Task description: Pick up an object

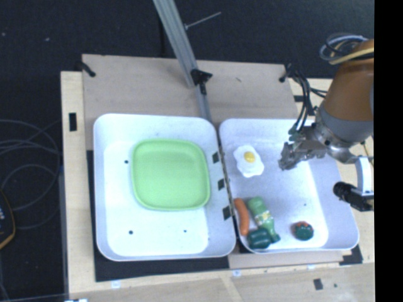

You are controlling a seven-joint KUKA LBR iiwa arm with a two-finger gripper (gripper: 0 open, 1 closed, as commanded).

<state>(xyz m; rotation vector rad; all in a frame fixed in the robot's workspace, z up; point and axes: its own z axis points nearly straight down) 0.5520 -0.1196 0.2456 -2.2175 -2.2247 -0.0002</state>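
Note:
In the right bin point(327, 231) lie a fried egg toy point(249, 160) near its left wall, an orange carrot point(242, 216), a green vegetable toy point(261, 219) beside the carrot, and a small red-and-green fruit point(303, 230) near the front right. My gripper point(288, 159) hangs over the right bin's upper middle, to the right of the egg and apart from it. I see nothing between its fingers. The arm's orange band and grey wrist rise behind it at the right.
The left bin point(113, 231) holds a light green square plate point(170, 173). A grey slanted pole point(178, 36) comes down to the divider between the bins. Cables run along the arm at the upper right.

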